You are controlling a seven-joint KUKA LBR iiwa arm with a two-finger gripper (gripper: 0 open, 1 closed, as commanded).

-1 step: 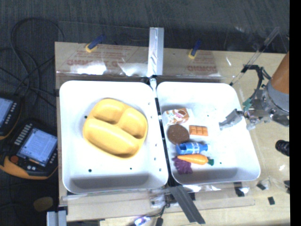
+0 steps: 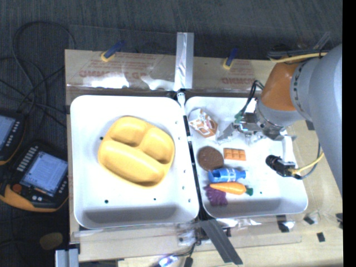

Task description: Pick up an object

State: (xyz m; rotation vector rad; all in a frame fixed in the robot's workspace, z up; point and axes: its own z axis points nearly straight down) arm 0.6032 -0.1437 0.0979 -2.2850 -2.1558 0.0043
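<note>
My gripper [image 2: 240, 130] hangs low over the upper middle of the right bin [image 2: 289, 196], with the grey arm and its orange band [image 2: 278, 88] reaching in from the right. Just below it lies a small orange waffle-like block [image 2: 234, 154]. To its left sits a white and orange wrapped item [image 2: 202, 122]. Lower in the bin are a brown round disc [image 2: 210, 157], a blue bottle [image 2: 227, 174], a toy carrot [image 2: 229, 188] and a purple grape cluster [image 2: 216, 197]. Nothing shows held in the gripper.
A large yellow bread-shaped object [image 2: 136, 149] fills the middle of the left bin [image 2: 89, 204]. A black cable connector [image 2: 278, 164] hangs over the right bin's right side. Handheld devices [image 2: 33, 174] lie off the bench at the left.
</note>
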